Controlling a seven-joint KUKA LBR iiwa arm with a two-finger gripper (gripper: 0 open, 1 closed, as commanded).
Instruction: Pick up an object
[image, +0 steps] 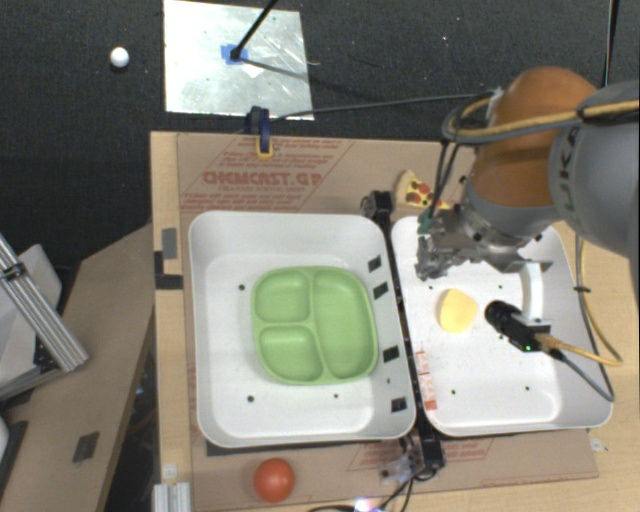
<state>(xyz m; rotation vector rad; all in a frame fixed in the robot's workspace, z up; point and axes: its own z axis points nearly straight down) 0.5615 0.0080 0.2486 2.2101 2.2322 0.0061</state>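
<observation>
- The yellow lump (458, 310) lies on the floor of the white bin (500, 400), with bare floor all round it. My jaws hang just beside it, toward the far corner of that bin, and are not touching it.
- I cannot tell whether my jaws are spread or pressed together.
- I judge I am off to one side of the lump, so a straight drop could meet bare floor. It could also clip the lump's edge and shove it away.
- The lump looks low and rounded, and the floor smooth. It may well slip out of a squeeze.
- The bin wall stands near the lump on my side and could catch a jaw.
- Beyond that wall from the lump, a second bin (215, 300) holds a green plate (313, 325).
- A red ball (273, 479) sits on the worktop (115, 330), well apart from the lump.
</observation>
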